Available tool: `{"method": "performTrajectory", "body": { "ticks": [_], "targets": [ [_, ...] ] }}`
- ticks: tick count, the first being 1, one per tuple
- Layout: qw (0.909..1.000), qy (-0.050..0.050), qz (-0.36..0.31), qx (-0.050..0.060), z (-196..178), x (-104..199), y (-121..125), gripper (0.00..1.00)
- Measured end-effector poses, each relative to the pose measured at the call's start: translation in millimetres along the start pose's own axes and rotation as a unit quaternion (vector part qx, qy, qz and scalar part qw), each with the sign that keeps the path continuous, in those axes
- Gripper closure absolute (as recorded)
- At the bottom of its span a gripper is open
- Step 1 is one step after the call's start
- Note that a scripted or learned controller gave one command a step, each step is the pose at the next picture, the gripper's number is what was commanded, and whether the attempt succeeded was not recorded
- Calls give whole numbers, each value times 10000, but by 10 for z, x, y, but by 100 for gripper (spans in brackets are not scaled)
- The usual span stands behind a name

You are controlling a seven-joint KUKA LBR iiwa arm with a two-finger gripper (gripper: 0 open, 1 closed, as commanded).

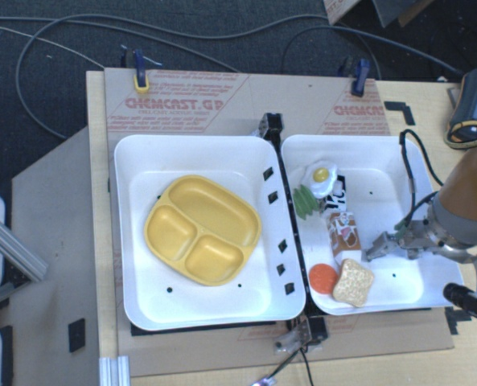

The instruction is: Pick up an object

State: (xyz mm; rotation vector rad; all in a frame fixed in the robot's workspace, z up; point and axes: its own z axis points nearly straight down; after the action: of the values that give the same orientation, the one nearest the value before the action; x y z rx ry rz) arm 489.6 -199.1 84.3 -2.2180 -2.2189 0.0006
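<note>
Gripper: we saw it low in the right bin, reaching in from the right edge of the view on the grey arm w/ its orange band. We saw nothing between the fingers; whether they were spread or pressed together we couldn't tell, too small and dark.
Cracker: tan, speckled, squarish piece, just below and left of the gripper tip, apart from it, lying at the bin's near edge.
Orange disc: round, flat, touching the cracker's left side, further left of the gripper.
Brown packet: small brown-and-white piece w/ print, just left of the gripper tip, near it but we saw no contact.
Egg toy: white w/ yellow centre, up and left of the gripper, well apart, near the bin's far side.
Green piece: leaf-like, beside the divider, below the egg toy, left of the gripper.
Dark item: black-and-white bit btwn egg toy and brown packet; we couldn't tell what it was.
Left bin: far left of the gripper, across the divider.
Yellow plate: 3-compartment, lying flat and turned at an angle in the middle of the left bin, well apart from the gripper.
Clamps: 2 blue ones at the board's far edge, beyond both bins.
</note>
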Motion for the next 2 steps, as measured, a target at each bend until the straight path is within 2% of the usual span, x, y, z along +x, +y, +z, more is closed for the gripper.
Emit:
{"method": "performTrajectory", "body": {
  "ticks": [1,2],
  "targets": [
    [10000,-3,5,-15,-114,-3,8,100],
    [10000,-24,-1,-43,-599,-62,90,100]
  ]
}}
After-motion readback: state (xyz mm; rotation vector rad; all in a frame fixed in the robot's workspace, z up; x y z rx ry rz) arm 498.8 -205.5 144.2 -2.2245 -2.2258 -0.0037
